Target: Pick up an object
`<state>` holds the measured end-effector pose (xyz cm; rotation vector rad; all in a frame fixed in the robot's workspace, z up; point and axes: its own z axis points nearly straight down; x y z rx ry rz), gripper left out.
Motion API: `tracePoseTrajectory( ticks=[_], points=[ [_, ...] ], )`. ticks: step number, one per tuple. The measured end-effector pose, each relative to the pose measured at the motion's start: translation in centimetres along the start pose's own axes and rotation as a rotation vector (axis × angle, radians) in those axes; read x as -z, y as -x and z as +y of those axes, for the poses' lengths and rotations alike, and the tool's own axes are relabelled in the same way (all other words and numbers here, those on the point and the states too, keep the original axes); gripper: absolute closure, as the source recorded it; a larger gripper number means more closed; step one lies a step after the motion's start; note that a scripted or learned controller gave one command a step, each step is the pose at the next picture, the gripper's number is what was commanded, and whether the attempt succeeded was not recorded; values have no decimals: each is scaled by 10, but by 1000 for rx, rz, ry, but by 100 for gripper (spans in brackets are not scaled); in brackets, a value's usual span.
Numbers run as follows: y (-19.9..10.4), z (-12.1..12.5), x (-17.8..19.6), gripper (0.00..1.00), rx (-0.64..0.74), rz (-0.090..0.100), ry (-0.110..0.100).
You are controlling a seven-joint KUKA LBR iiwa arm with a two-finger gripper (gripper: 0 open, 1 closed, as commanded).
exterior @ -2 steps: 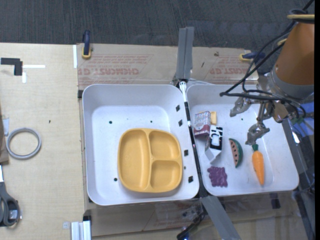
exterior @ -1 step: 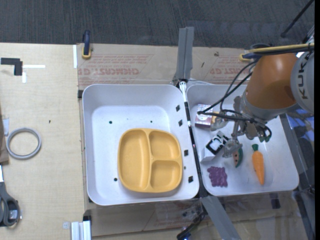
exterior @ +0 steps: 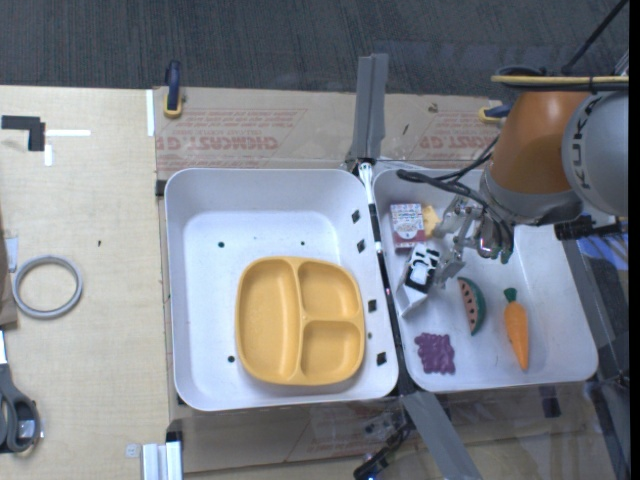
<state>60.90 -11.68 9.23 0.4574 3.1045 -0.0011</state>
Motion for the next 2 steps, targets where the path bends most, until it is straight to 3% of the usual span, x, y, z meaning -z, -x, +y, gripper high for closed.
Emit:
tracePoseTrajectory(
  ticks=[1,2],
  points=[
    [14,19,0,0,-285,35,-18],
    [31,20,0,0,-895,0,-3]
  ],
)
